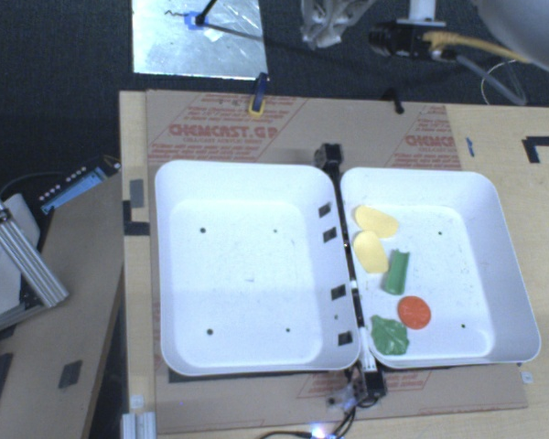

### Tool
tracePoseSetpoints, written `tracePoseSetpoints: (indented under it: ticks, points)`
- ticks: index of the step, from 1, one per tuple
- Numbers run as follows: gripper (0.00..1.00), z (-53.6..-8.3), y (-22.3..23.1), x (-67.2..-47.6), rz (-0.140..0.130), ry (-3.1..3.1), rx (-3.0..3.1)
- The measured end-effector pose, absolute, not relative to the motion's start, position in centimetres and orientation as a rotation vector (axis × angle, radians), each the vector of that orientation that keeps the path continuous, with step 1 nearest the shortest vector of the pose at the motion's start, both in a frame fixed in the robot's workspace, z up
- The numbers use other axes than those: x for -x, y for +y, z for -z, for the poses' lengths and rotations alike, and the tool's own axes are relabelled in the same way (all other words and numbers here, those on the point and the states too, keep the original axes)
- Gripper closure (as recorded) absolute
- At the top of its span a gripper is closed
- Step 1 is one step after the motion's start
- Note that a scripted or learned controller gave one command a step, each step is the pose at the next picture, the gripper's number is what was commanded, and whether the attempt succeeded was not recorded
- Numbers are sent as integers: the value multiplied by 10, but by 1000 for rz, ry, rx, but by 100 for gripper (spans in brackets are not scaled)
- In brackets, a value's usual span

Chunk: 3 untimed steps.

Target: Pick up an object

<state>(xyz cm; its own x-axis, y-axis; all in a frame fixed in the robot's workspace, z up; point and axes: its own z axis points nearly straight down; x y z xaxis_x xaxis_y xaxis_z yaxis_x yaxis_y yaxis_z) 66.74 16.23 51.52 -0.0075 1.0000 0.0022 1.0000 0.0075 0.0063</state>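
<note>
At the top edge, the pincer (334, 21) is cut off and blurred; its state cannot be told. Yellow pieces (371, 236), a green stick (397, 272), an orange disc (414, 313) and a green lump (390, 336) are held in the right bin (503, 245).

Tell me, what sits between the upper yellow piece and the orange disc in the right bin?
In the camera view, a second yellow piece and a green stick lie between the upper yellow piece and the orange disc.
</note>
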Motion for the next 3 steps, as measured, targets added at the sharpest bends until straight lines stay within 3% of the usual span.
tracePoseSetpoints:
  ticks: [1,2,3]
  points:
    - [100,-537,204,-587,-4,2233,-2212]
    - [100,-535,237,-538,-2,2233,-2212]
    - [100,-536,234,-503,-3,2229,-2216]
